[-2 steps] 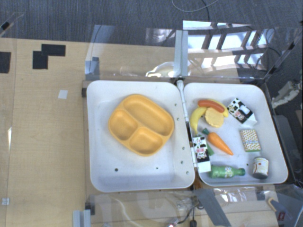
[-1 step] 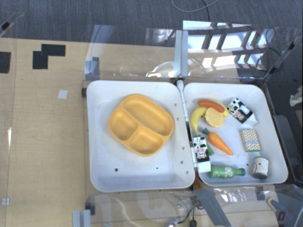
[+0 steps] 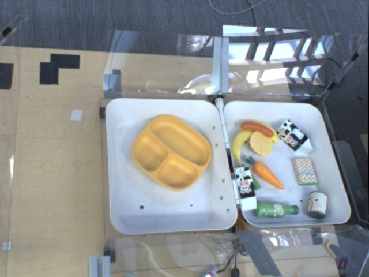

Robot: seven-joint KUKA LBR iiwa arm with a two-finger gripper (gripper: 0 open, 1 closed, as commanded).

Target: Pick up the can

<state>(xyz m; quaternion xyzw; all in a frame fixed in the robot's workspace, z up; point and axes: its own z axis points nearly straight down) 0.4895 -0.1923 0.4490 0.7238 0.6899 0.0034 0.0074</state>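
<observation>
The can (image 3: 316,204) is small, with a dark top and a pale label. It stands upright in the near right corner of the right bin (image 3: 331,154). A green bottle (image 3: 276,210) lies on its side just left of the can, a little apart from it. A tan cracker-like box (image 3: 304,171) rests just beyond the can.
The right bin also holds a banana (image 3: 239,145), a sausage (image 3: 258,128), a yellow round piece (image 3: 260,145), a carrot (image 3: 268,175) and two cow-print cartons (image 3: 292,134) (image 3: 245,184). A yellow divided plate (image 3: 171,151) sits in the left bin (image 3: 124,206).
</observation>
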